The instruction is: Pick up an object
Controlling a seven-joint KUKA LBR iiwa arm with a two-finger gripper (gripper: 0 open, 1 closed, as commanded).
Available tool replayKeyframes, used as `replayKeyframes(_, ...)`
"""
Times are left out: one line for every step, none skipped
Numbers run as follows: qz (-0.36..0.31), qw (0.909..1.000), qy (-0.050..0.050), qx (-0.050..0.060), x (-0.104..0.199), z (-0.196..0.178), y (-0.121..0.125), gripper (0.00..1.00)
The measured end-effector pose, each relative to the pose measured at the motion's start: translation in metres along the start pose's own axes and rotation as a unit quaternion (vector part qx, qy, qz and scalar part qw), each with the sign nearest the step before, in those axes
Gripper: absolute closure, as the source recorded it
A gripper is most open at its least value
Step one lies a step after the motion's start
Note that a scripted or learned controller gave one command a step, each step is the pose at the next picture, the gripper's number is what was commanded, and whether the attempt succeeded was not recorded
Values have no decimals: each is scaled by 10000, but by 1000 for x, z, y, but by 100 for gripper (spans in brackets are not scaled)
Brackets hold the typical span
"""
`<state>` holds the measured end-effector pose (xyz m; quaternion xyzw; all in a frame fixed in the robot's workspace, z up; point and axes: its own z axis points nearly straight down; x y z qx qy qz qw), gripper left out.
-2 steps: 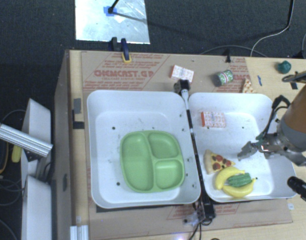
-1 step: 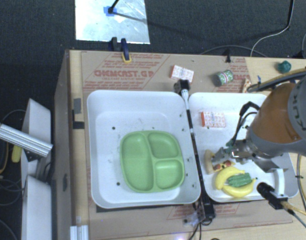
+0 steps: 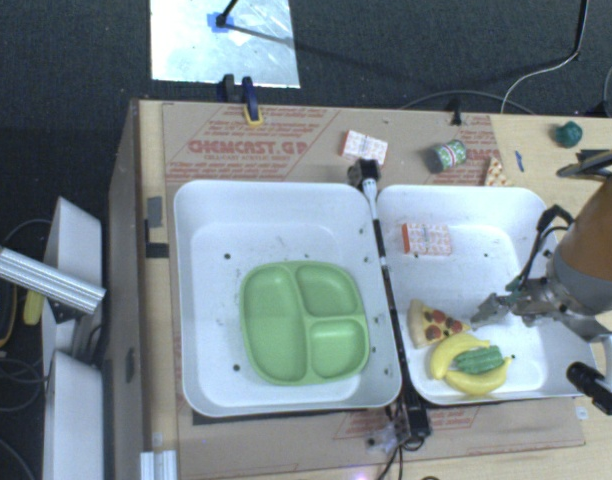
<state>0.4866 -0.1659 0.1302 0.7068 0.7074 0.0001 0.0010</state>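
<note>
I see two bins side by side on the worktop (image 3: pixel 286 138). In the left bin (image 3: pixel 201 228) lies a plate with three parts (image 3: pixel 304 321), near the middle. In the right bin (image 3: pixel 466 208) a small card (image 3: pixel 427 238) lies toward the back. Nearer the front lies a pizza slice (image 3: pixel 434 322), and just in front of it a banana (image 3: pixel 456 353). A leafy thing (image 3: pixel 478 359) rests on the banana. The arm (image 3: pixel 594 248) reaches in from the right, and its claw (image 3: pixel 486 313) sits over the right bin, just right of the pizza slice. Behind the bins, a little can (image 3: pixel 449 154) and a small packet (image 3: pixel 364 146) lie on the worktop.
</note>
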Motion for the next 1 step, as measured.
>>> replayKeyframes(-11, 10000, 9, -4, 80, -39, 9, 0)
